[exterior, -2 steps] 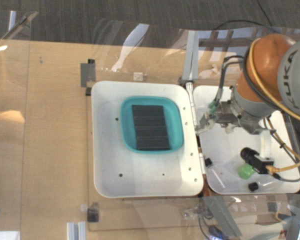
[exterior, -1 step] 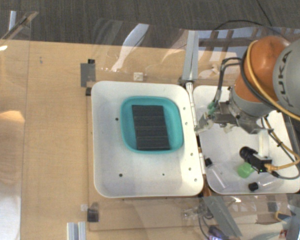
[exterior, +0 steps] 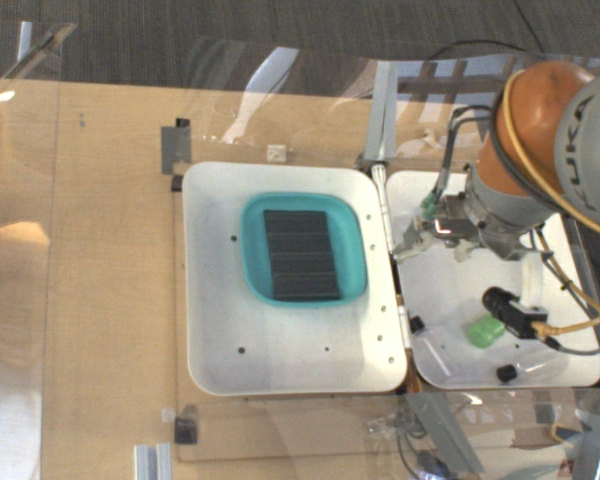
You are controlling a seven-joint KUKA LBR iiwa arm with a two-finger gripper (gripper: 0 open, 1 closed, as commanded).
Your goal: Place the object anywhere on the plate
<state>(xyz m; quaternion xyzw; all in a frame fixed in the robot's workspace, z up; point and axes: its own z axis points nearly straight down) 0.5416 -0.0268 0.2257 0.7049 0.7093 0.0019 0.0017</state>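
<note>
One dark slab occupies the teal plate.

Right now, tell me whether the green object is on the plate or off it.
Off. The green object lies in the right bin; the teal plate sits in the left bin.
</note>
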